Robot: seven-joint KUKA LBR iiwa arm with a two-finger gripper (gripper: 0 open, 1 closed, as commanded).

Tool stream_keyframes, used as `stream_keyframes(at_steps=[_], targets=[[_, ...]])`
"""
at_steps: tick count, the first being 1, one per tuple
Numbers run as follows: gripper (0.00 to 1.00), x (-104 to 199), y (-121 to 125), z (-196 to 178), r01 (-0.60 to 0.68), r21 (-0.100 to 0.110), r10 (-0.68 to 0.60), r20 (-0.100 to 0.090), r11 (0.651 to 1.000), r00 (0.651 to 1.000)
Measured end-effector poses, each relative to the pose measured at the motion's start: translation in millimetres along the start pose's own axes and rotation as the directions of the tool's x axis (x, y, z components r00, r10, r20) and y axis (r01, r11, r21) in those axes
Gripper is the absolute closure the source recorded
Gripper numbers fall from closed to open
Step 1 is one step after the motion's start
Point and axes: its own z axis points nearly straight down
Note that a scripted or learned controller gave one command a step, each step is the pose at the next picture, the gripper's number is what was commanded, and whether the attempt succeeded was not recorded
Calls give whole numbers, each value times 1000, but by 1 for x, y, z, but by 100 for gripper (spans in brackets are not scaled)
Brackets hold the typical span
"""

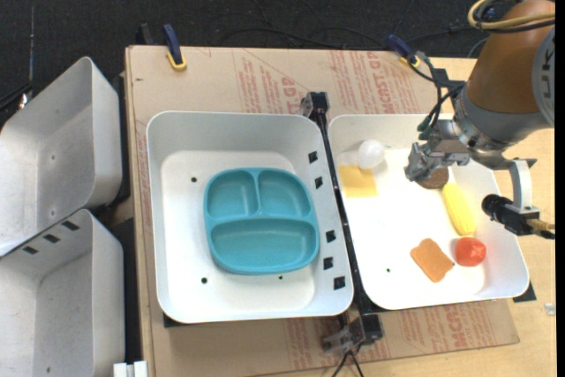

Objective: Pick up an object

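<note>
Overhead, tool [430, 165] hovers in right bin [388, 278] beside corn [459, 207]; finger state unclear.

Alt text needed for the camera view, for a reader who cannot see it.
A grey and orange robot arm lowers its gripper into the right bin, near the far end of a yellow corn cob. That bin also holds a yellow block, white ball, orange piece and red tomato; the left bin holds a teal divided plate.

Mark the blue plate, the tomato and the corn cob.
blue plate [261, 221]: camera view, middle where its dividers meet.
tomato [470, 252]: camera view, centre of its red top.
corn cob [458, 208]: camera view, middle of its yellow length.
</note>
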Motion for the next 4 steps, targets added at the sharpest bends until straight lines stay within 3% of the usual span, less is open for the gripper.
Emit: stream_keyframes(at_steps=[2,4], targets=[[100,111,-22,11,1,0,-1,0,1000,1000],[100,204,-50,-14,1,-3,-1,1,1000,1000]])
